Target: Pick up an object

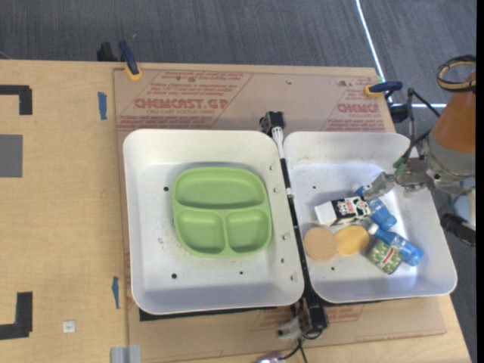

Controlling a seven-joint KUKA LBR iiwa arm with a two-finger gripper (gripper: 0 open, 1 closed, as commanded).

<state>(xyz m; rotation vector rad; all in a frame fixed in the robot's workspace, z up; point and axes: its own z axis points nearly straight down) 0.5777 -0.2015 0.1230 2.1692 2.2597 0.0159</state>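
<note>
The right bin holds a cluster of small items: a white and black carton, a blue bottle, a green can with a blue piece beside it, a tan disc and a yellow disc. My gripper reaches in from the right, low over the bin, with its tip just above the blue bottle and the carton's right end. I see nothing lifted from the bin floor.
The left bin carries a green divided plate. Clamps sit at the cardboard's far corners. A black fitting stands where the bins meet at the back.
</note>
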